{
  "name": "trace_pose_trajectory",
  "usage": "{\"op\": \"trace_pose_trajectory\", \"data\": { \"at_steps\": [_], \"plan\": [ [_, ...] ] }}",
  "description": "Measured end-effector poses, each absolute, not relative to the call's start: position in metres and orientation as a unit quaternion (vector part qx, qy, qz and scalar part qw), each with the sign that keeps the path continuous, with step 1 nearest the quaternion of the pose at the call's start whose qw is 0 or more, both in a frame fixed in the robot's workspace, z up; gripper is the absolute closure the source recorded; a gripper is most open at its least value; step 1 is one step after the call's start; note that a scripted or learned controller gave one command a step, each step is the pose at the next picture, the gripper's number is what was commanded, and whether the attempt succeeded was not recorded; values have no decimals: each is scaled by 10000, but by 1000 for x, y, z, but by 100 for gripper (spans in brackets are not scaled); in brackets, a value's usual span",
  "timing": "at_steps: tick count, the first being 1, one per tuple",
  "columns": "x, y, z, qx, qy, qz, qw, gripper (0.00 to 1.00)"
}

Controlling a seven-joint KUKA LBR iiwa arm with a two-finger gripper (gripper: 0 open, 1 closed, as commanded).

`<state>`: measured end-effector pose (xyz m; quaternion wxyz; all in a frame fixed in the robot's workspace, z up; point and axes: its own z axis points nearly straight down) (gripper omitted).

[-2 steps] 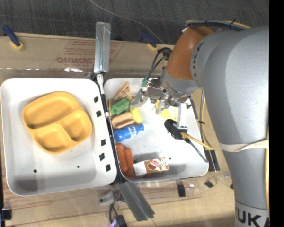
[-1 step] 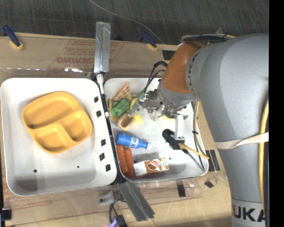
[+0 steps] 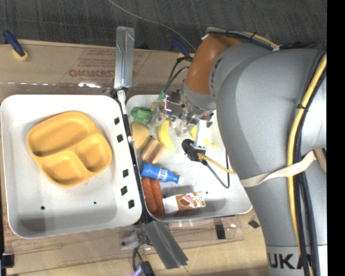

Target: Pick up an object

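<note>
Small brown-and-white carton (image 3: 190, 200) and red sausage (image 3: 152, 195) at the right bin's (image 3: 234, 195) near edge; blue plastic bottle (image 3: 159, 173); yellow banana (image 3: 165, 137); gripper (image 3: 177, 112) low over green toy (image 3: 141, 115), its grip cannot be made out; yellow divided plate (image 3: 69, 148) in the left bin (image 3: 23, 211)

Bulky grey arm (image 3: 270, 114), orange wrist band, yellow and black cables, "UKA" lettering
</note>
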<state>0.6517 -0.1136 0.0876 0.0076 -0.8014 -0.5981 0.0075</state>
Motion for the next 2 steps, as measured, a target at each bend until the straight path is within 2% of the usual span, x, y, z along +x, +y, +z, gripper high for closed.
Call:
{"op": "trace_pose_trajectory", "data": {
  "at_steps": [1,2],
  "plan": [
    [651,-113,95,-7994,-6006,99,87,100],
    [659,-48,196,-8143,-5805,-33,-6,100]
  ]
}}
